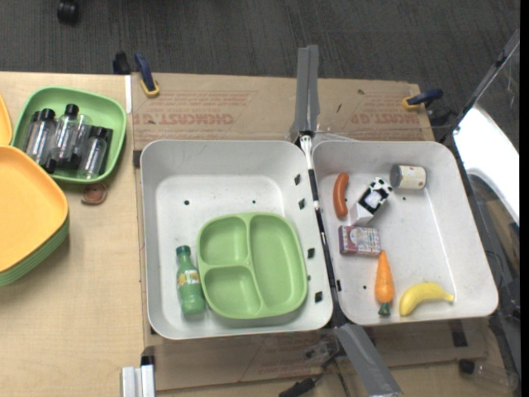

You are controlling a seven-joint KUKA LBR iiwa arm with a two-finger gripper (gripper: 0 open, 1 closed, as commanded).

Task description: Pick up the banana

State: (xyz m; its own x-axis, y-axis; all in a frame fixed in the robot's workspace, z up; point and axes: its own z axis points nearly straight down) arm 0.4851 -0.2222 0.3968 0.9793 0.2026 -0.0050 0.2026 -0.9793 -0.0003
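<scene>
A yellow banana (425, 298) lies in the right bin (463, 222), near its front right corner, curved side toward the front wall. Just to its left stands an orange carrot (383, 281) with its green end at the front.
Also in the right bin are a pink carton (359, 241), a red sausage (340, 195), a black-and-white carton (374, 198) and a small can (408, 177). The left bin (165, 188) holds a green divided tray (250, 265) and a green bottle (189, 281). Orange plates (29, 222) and a green dish of bottles (70, 135) sit at far left.
</scene>
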